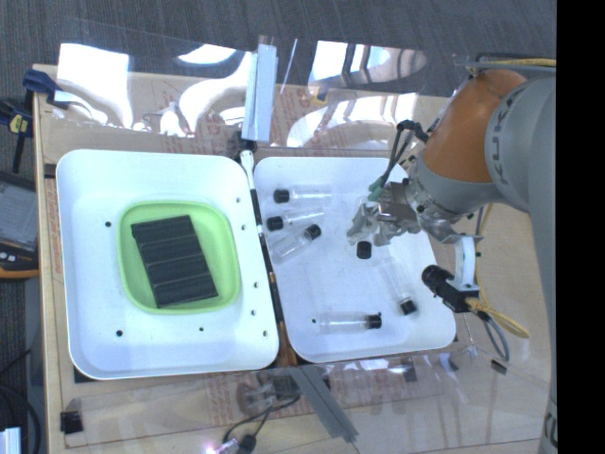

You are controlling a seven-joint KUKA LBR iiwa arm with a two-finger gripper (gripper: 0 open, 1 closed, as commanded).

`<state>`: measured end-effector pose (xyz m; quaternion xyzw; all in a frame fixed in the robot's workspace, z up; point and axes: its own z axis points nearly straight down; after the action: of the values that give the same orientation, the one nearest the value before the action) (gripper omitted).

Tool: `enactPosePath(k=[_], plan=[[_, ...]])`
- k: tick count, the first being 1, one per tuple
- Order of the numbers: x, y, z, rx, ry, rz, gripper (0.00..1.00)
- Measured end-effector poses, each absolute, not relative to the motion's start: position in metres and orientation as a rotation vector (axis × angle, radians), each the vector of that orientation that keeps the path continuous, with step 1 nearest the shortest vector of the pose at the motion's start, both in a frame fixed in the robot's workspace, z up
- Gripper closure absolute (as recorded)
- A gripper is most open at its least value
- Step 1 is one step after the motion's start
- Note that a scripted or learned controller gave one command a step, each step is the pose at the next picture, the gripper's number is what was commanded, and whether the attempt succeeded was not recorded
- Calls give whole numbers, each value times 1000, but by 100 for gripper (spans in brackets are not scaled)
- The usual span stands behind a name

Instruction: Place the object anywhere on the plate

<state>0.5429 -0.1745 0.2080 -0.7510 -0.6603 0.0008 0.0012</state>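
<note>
Vials with black caps [293, 219] lie scattered in the right bin [430, 334]; the tool [371, 227] hangs over one at frame centre-right, its opening hard to tell.

1. Dark grey ribbed carpet [189, 8] spans the floor from 10 to 1 o'clock
2. A pale wooden bench [142, 410] lies below, at 6 o'clock
3. Bright light reflections [95, 69] glare on a clear panel at 11 o'clock
</note>
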Motion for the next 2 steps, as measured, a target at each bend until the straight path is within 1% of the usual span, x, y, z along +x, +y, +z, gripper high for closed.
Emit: enactPosePath(k=[1, 2], plan=[[544, -106, 198, -2188, -2246, 5, 100], [558, -8, 191, -2099, -2333, 4, 100]])
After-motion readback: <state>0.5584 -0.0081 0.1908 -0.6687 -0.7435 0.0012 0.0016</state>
